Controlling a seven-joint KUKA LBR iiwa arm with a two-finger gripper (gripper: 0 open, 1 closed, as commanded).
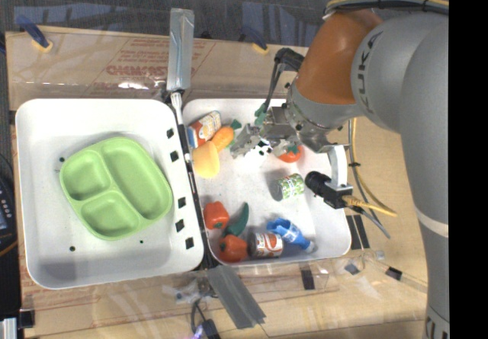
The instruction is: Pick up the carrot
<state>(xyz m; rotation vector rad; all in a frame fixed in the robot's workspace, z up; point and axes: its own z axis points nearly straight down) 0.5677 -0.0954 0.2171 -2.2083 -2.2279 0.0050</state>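
— Hovering over the right bin [335, 242], is that your gripper [245, 139]?

— Yes, mine sits low over the upper middle of that bin, pointing toward the divider. Whether it is parted or closed, I cannot tell; the metal blurs together.

— And the carrot [223, 135]?

— It lies just beside my tool, on its left, near the bin's upper left corner, touching a yellow fruit [207, 160] and next to a small can [204, 126]. Nothing visibly sits in my grasp.

— The other bin?

— It bears a green divided plate [114, 188].
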